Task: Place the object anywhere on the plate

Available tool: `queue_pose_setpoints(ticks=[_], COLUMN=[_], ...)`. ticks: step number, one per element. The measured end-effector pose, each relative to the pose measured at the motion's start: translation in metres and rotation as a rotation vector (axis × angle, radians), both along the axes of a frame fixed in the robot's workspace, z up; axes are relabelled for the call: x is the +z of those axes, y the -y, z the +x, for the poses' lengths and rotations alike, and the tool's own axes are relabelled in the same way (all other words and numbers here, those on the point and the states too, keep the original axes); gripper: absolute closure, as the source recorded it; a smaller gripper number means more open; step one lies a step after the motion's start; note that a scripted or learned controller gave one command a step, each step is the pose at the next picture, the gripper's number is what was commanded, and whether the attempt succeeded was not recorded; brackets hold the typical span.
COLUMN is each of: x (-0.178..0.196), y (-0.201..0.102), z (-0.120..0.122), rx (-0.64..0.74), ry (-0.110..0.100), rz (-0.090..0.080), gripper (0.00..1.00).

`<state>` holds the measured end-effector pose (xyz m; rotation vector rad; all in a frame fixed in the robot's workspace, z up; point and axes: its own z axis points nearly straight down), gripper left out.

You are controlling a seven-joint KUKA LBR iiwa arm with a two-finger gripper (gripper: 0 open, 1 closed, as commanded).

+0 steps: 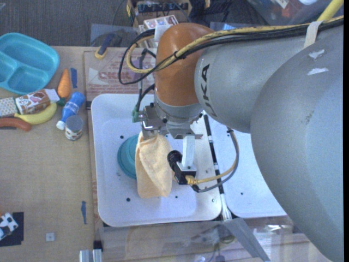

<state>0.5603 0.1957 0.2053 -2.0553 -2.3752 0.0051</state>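
Note:
A yellow cloth (152, 168) hangs in a long fold from my gripper (148, 132), which is shut on the cloth's narrow top end. Its lower part reaches down to the floor of the left white bin (103, 146). A blue plate (125, 158) lies in that bin just left of the cloth, and the cloth covers the plate's right side. The orange-banded wrist stands directly above and hides most of the gripper.
The right bin (256, 195) lies under the arm's grey body. A black and yellow cable (218, 173) loops beside the cloth. On the bench to the left sit a blue tray (24, 61), a carrot (65, 83), a banana (35, 116), a bottle (71, 107) and a can (73, 127).

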Motion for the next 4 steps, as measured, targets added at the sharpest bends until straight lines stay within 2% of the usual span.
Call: queue_pose_setpoints(ticks=[1, 2, 3, 4], x=[0.000, 0.001, -0.010, -0.055], y=[0.000, 0.000, -0.022, -0.029], z=[0.000, 0.000, 0.034, -0.003], rx=[0.000, 0.000, -0.164, -0.360], ry=[0.001, 0.001, 0.002, -0.006], rz=[0.000, 0.000, 0.000, -0.002], gripper=[0.00, 0.00, 0.00, 0.00])
